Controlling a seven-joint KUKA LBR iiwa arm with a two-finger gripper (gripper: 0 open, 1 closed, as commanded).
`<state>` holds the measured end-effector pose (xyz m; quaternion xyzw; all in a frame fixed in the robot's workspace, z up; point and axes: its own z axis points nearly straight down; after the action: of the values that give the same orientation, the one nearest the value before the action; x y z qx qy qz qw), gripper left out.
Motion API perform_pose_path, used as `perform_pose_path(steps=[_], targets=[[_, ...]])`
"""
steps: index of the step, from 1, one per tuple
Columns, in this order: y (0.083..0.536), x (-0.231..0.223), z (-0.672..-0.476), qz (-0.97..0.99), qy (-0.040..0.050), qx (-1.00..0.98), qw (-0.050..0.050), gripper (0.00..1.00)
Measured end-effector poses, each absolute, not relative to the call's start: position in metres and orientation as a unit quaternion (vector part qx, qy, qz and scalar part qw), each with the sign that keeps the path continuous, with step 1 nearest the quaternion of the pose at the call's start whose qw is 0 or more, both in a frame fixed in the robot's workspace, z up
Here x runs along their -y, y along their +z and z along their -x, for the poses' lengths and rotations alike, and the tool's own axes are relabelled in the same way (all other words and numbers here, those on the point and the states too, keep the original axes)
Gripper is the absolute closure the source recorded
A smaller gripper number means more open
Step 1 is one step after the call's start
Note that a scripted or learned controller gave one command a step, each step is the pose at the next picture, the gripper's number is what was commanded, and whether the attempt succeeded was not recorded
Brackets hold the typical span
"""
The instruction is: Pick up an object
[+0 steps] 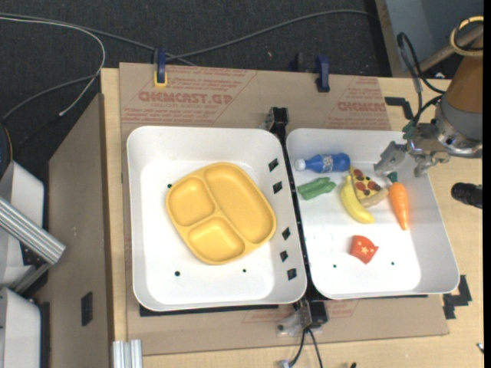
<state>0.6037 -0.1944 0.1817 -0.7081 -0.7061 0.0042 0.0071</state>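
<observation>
Robot gripper (404,159), fingers spread open and holding nothing, hovers above an orange carrot (399,204) with green top in the right bin (430,274).

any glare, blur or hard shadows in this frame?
Camera view: even, soft light; the white bins are bright, with detail washed out on their floors, but no hard glare. Shadows under the yellow plate and toys are faint. The gripper looks slightly soft; the banana and carrot are sharp enough.
</observation>
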Motion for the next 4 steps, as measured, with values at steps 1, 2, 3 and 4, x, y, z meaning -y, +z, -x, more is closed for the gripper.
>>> perform_pose_path(steps=[1,2,3,4], targets=[[0.191,0.194,-0.607,0.707,0.0001,0.707,0.001,0.0],[0.141,0.187,-0.614,0.706,0.0012,0.708,0.003,0.0],[0.091,0.184,-0.616,0.707,-0.002,0.708,0.002,0.0],[0.104,0.185,-0.616,0.706,-0.0016,0.708,0.0,1.0]])
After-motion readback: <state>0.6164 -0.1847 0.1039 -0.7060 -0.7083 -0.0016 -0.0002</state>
